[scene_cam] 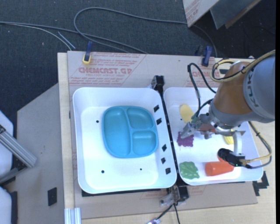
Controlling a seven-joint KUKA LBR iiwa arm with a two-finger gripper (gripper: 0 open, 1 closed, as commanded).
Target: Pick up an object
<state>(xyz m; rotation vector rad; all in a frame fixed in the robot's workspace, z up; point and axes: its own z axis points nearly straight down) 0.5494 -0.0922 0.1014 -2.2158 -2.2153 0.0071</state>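
Arm (245, 94) reaches in from the right over the right bin (251, 176). Gripper (189, 130) sits low, just above a purple toy (185, 140) near the bin's left wall; fingers: cannot tell whether apart or together. Yellow piece (187, 112) lies just beyond the gripper. Green toy (188, 169) and orange carrot (218, 168) lie along the near edge. Left bin (87, 144) holds a blue divided plate (130, 131).

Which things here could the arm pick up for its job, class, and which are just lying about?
Belonging to the job:
gripper
purple grapes toy
yellow toy
green leafy toy
orange carrot toy
right bin

Just lying about:
blue divided plate in the left bin
blue clamps
loose cables
cardboard box
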